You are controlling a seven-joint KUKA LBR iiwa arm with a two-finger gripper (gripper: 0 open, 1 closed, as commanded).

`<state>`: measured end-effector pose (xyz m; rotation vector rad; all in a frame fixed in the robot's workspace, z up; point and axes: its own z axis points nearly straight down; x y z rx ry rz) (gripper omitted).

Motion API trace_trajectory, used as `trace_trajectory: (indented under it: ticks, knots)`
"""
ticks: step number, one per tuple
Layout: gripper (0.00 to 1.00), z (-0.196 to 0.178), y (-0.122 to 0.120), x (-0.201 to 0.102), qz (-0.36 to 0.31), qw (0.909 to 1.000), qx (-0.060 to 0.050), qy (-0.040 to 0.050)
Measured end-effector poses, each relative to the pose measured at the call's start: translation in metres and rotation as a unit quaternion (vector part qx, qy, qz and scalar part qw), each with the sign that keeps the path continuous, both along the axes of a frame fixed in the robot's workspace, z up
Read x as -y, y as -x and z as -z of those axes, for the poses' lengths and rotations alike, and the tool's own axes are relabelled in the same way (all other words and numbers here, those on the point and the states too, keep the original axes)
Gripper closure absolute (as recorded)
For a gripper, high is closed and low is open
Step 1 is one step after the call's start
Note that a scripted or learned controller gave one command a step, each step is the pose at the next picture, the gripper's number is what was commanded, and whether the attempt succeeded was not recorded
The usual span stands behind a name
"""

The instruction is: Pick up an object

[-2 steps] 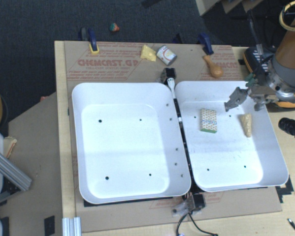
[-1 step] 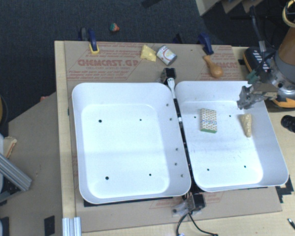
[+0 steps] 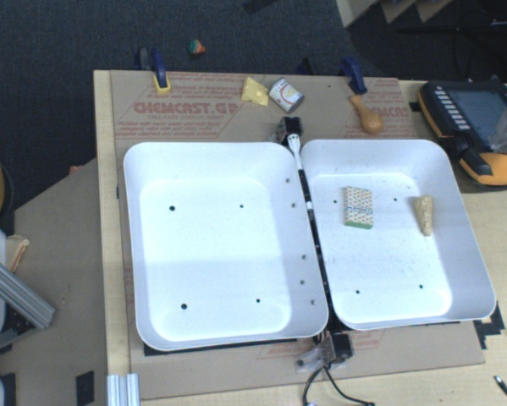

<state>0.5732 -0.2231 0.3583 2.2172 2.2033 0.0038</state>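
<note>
bins: 2 white bins side by side, left bin (image 3: 211,244), right bin (image 3: 388,294)
right bin contents: 2 things, a speckled block (image 3: 358,206) near the middle, a tan stick (image 3: 424,215) just right of it, apart
behind bins: yellow wedge (image 3: 255,92), small box (image 3: 286,96), wooden peg (image 3: 367,116), 2 blue clamps (image 3: 159,68)
gripper: cannot tell, arm not seen

We look down from above the bench (image 3: 236,100) at a slant, near enough that both bins fill most of the frame: the left bin (image 3: 139,227) and right bin (image 3: 456,227) side by side, dark floor (image 3: 84,15) beyond the far edge.
</note>
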Motion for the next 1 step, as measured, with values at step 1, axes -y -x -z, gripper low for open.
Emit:
trace_trajectory:
  ticks: [1]
  knots:
    - [1.00,0.0614,0.0693,-0.0058,-0.001,0.9999,-0.010,-0.0062]
